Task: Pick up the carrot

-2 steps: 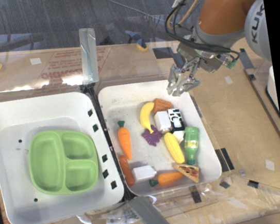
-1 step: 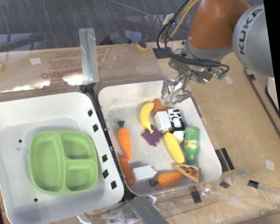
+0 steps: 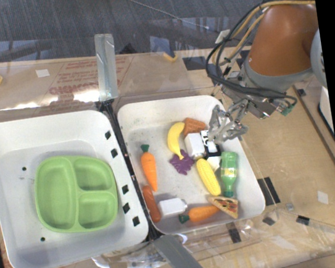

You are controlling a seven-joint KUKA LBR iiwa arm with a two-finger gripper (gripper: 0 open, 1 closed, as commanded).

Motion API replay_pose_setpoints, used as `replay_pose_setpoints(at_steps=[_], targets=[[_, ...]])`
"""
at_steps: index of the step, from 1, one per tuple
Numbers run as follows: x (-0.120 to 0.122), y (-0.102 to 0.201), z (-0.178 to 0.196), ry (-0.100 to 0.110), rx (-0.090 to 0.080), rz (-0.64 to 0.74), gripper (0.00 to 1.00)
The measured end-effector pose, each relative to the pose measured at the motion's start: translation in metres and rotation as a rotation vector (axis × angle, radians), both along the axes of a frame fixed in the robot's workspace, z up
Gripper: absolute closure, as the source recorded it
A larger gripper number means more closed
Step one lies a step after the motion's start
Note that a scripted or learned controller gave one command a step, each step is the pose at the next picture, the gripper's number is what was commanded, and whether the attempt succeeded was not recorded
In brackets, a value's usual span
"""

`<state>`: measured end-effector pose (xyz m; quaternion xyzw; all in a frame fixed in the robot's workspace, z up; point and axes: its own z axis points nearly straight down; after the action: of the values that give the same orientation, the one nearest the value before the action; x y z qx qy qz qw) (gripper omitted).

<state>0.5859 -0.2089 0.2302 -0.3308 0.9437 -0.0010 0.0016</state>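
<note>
Your carrot (image 3: 150, 169) lies in the right bin (image 3: 129, 118), in its left half, with the green top pointing to the far side and the orange tip to the near side. You have a second carrot (image 3: 201, 214) lying crosswise along the near wall of the same bin, so count two.

Just left of the near end of the first carrot you see a reddish sausage-like piece (image 3: 150, 204) along the left wall, and a white block (image 3: 172, 207) touches it. To the right of the carrot sit purple grapes (image 3: 182, 162). Farther right you find a banana (image 3: 175, 138), a corn cob (image 3: 208, 176), a green bottle (image 3: 229, 174), a white carton with dark print (image 3: 196, 144) and an orange-brown piece (image 3: 195, 123) at the far side. A pizza slice (image 3: 225, 205) rests in the near right corner. There is one of each of these.

The left bin (image 3: 11, 259) holds one green divided plate (image 3: 74, 191) with three compartments, and you see nothing lying in them.

The gripper (image 3: 225, 124) hangs over the far right part of the right bin, above the carton and well apart from the carrot. You cannot tell how its jaws stand. The arm (image 3: 278, 39) reaches in from the right, beyond the bin's right wall.
</note>
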Motion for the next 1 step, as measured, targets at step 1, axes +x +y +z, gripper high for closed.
replay_pose_setpoints(at_steps=[1], targets=[[0.0023,0.0016,-0.0395,0.006,0.003,0.097,1.00]])
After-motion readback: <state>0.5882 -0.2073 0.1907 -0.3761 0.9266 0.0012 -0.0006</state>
